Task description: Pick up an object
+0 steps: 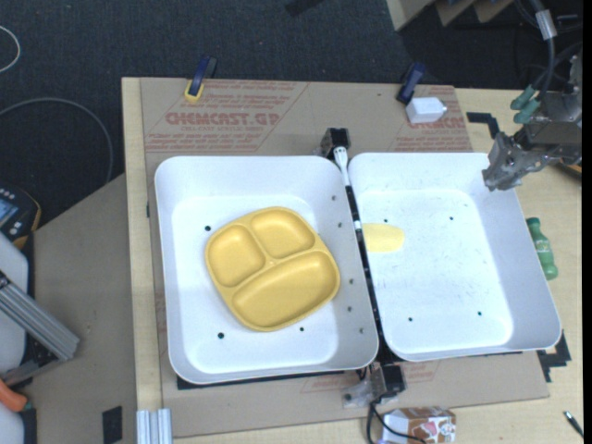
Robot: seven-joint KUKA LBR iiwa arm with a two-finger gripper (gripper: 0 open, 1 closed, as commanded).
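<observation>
A yellow divided plate (271, 267) with three compartments lies flat in the left bin (176, 248). A small pale yellow flat piece (383, 239) rests in the right bin (444, 285), against its left wall. My gripper (504, 173) hangs at the upper right corner of the right bin, over its rim, far from both yellow objects. Nothing shows between its fingers.
A green marker-like object (543, 248) lies on the bench just right of the right bin. A white block (425, 110) and clamps (198, 79) sit at the board's far edge. Cables and a small box (421, 425) lie at the front.
</observation>
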